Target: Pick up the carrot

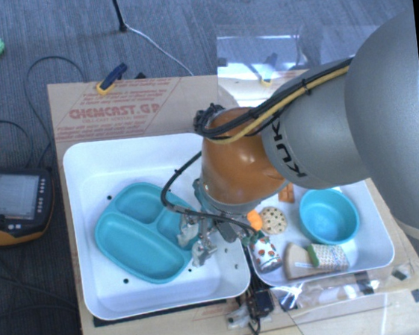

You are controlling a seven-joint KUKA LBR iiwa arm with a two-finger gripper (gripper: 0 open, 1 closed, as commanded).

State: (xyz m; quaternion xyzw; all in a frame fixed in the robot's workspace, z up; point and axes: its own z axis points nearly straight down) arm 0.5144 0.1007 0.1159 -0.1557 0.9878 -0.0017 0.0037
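Carrot (254,219) just right of claw (207,246)

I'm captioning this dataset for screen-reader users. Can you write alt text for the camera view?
A grey robot arm reaches from the right, its gripper low over the left white bin beside a teal divided tray. The right bin holds a teal bowl and small toy foods.

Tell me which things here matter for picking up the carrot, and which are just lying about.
For the job:
small orange carrot
end effector

Lying about:
teal plastic divided tray
round teal bowl
spotted round cookie
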